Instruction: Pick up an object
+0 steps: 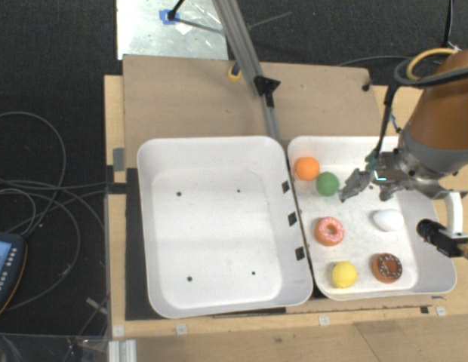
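The gripper [367, 187] hangs over the right bin [438, 281], in the right half of the frame, its fingers spread apart with nothing between them. One fingertip [349, 191] sits just right of a green ball [327, 183]. An orange ball [306, 168] lies just up-left of the green one. Below the gripper rests a white egg-shaped object [386, 219]; left of it, a pink donut [329, 231]. Nearer the bottom lie a yellow lemon [344, 274] and a chocolate donut [386, 267]. The left bin [155, 202] fills the frame's centre-left.
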Controlling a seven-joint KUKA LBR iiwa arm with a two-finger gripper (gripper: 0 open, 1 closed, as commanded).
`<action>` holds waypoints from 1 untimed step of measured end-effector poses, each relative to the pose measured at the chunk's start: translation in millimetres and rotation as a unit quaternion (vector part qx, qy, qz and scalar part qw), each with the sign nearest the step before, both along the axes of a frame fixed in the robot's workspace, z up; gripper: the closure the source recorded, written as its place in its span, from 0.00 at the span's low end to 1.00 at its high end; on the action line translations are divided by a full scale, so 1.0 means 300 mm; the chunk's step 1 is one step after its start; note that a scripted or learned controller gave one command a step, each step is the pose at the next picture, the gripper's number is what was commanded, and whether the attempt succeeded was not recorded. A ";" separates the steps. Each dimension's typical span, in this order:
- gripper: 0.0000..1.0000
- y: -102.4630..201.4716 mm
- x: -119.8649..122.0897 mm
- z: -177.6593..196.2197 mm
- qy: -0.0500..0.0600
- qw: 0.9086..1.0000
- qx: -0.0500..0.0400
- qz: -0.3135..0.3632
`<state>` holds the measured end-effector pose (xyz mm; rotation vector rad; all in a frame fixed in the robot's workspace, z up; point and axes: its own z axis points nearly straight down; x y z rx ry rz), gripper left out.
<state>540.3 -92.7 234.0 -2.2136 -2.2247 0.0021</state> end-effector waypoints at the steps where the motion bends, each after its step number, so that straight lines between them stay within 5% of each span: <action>1: 0.00 -0.001 0.003 0.007 -0.002 1.000 0.000 -0.001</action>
